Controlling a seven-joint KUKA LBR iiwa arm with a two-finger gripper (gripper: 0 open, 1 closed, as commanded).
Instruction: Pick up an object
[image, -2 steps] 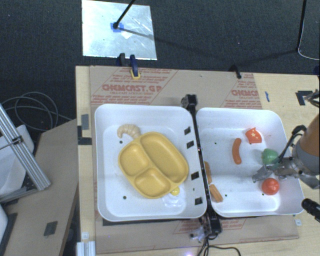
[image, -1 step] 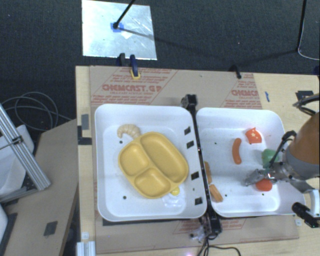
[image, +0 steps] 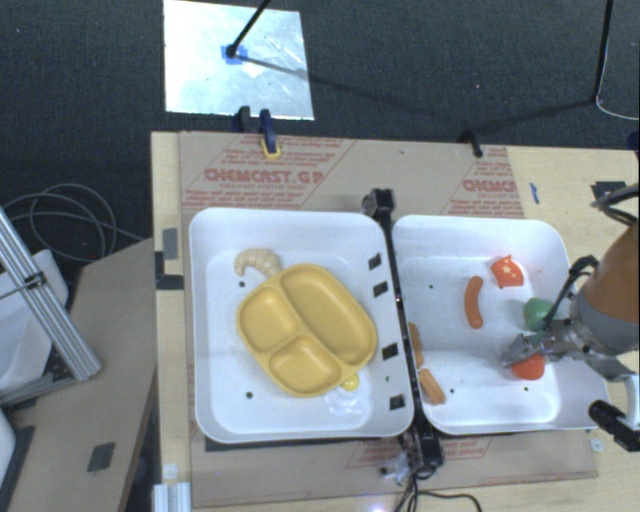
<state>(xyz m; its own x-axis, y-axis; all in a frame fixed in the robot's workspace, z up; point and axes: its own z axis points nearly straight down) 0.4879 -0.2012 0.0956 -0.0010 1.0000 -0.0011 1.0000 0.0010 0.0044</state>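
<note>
Orange-red, a small rounded object (image: 529, 367) lies at the right end of the right bin (image: 480, 415), touching the gripper (image: 527, 350) just above it, though whether the gripper is spread or pinching it I cannot tell.

Illumination is even and moderately bright from overhead. The white bins (image: 300, 225) appear near overexposure, with faint, soft shadows. A reflective sheet (image: 238, 60) beyond the counter (image: 330, 170) shows glare. Focus is slightly soft overall; dark floor areas lose detail.
</note>
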